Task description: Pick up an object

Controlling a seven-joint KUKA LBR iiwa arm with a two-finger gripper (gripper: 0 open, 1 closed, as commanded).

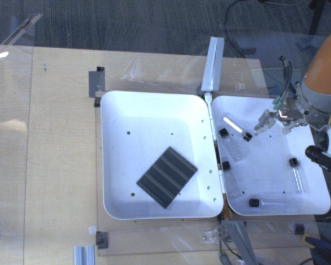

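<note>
The arm [323, 76] reaches in over the right bin [320, 206], and its gripper [265, 123] hangs low above that bin's upper middle, close to a clear tube with a black cap [235, 128] lying at a slant near the divider. Whether the tool is open or closed cannot be told at this size, and nothing is seen held in it. That capped tube looks like the nearest target. To take it well, the arm would likely need to shift a little toward the divider, turn so the grasp crosses the tube's short axis, not its length, and come down squarely, since a thin, smooth, round tube will probably roll or slip away if pinched off centre. Its nearness to the bin wall leaves little room on that side, so a grip nearer the middle of the tube seems safer than one at the cap. The right bin holds several more such tubes: one along the right side [297, 175], one near the bottom edge [265, 203], and small black caps [225, 165] beside the divider; the clear bodies are faint against the white floor. The left bin [116, 148] holds one thing, a dark ribbed block [167, 176] lying flat and turned diagonally, well apart from the walls.
</note>
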